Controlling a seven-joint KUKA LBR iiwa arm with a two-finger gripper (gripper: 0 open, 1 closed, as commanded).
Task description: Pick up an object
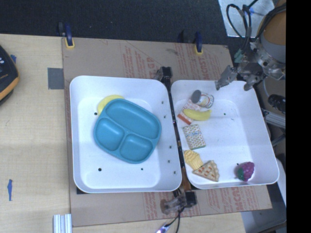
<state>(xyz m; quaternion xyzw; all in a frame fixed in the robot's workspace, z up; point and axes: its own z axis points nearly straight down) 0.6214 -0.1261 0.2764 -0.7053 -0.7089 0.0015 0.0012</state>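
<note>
The gripper (236, 80) hangs with its fingers spread and nothing between them over the far edge of the right bin (252, 130). Along that bin's left edge lie a can (201, 99), a banana (197, 114) and a patterned packet (194, 136); a purple grape bunch (245, 171) sits in its near right corner.

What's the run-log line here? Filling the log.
gripper: open, nothing held | position: above right bin's far edge | nearest: can | pick: not done

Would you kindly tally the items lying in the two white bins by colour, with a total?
Blue: 1, divided plate
Yellow: 3, disc under it, banana, fries
Orange: 2, carrot, pizza slice
Purple: 1, grapes
Silver: 1, can
Patterned: 1, packet
Total: 9
</note>
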